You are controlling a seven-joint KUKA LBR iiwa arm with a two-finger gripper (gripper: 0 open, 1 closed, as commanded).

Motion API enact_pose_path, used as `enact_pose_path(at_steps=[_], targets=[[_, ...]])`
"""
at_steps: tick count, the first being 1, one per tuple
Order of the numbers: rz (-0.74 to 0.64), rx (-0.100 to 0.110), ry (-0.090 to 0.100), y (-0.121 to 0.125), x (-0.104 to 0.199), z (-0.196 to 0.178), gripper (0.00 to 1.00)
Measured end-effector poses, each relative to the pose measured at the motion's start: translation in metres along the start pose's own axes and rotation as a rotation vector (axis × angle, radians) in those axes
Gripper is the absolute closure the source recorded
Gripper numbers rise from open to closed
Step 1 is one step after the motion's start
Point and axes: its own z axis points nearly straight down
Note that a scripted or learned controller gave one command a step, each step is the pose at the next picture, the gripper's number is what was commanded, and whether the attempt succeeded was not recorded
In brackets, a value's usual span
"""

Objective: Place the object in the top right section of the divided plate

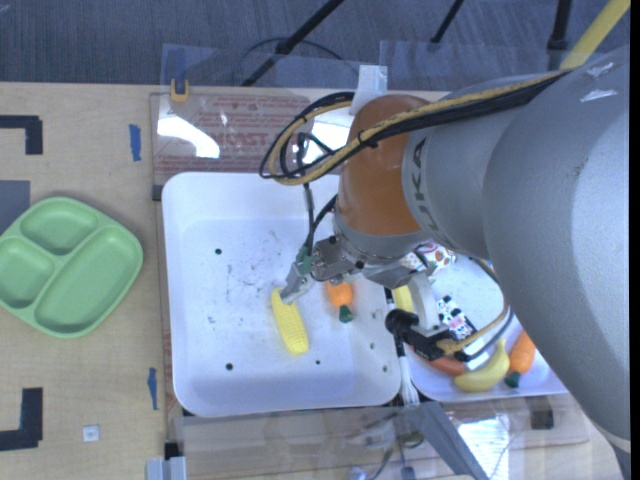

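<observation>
Fingers of the gripper [297, 280] hang over the left bin [200, 218]; whether they're parted, I cannot tell. Yellow corn [290, 326] lies just below them, long axis running down-right, with the green divided plate [68, 265] far left.

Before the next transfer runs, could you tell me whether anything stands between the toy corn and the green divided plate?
The toy corn cob lies in the left white bin, just below the tool. The green divided plate sits on the bench outside that bin, to the left. Only the bin's left wall stands between them; no other object lies on that stretch.
</observation>
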Motion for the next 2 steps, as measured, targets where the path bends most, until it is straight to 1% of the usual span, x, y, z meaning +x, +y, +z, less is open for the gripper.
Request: enact_pose_path(at_steps=[1,2], targets=[[-0.002,0.001,-0.001,0.001,0.001,-0.008,1.0],[-0.176,0.001,0.001,-0.031,-0.027,-0.039,1.0]])
